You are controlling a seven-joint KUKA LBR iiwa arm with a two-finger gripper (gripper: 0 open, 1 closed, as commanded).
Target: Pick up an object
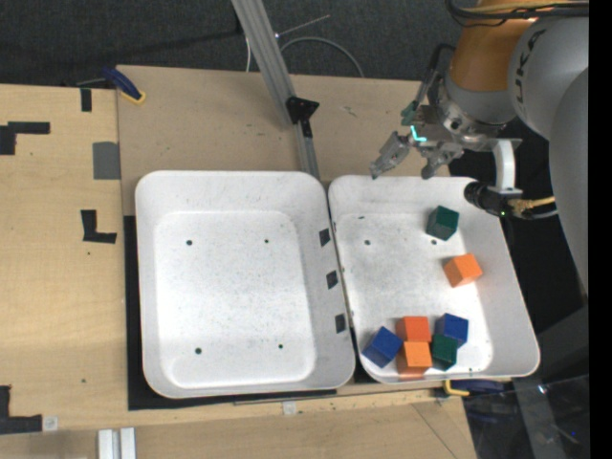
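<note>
Gripper (409, 161) fingers spread wide, holding nothing, over right bin (507, 299) far rim. Best target: lone green cube (442, 223), near, clear of neighbours; descend straight.

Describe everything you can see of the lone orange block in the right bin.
The orange block is a small cube, matte, with a paler top face and darker sides. It sits flat on the right bin's floor, turned at an angle to the walls, near the far right side. Nothing touches it: the dark green block lies apart above it, the cluster of blocks below.
</note>
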